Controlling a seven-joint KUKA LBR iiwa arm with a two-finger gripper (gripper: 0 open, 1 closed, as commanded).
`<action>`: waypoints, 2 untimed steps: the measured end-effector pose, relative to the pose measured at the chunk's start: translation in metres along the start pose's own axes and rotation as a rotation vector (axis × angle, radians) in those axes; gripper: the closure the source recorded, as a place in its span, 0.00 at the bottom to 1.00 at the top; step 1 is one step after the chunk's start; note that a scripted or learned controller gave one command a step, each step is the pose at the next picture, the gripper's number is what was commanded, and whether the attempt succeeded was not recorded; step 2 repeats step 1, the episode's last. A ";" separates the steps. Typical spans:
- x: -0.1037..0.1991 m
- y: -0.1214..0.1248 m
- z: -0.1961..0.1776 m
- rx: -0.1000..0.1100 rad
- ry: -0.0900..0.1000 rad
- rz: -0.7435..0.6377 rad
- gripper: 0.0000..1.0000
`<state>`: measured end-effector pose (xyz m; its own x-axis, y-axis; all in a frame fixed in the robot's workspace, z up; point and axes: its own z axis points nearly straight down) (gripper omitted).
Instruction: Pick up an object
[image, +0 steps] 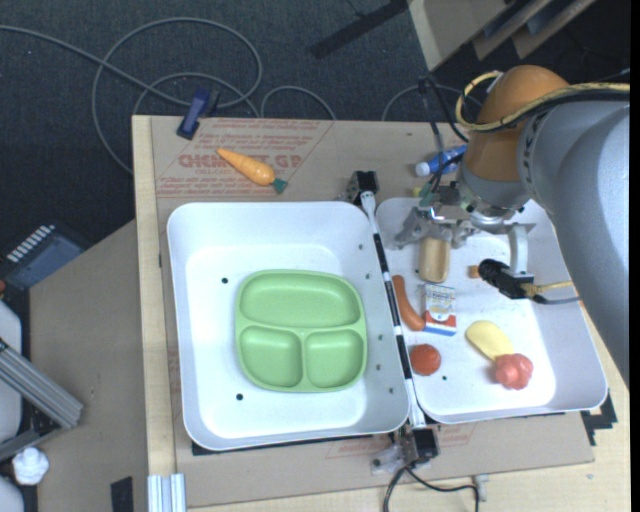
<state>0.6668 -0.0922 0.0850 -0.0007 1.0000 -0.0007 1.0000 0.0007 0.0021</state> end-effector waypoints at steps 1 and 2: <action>0.000 0.001 -0.011 -0.003 -0.001 -0.001 1.00; 0.000 0.001 -0.011 -0.003 -0.001 -0.001 1.00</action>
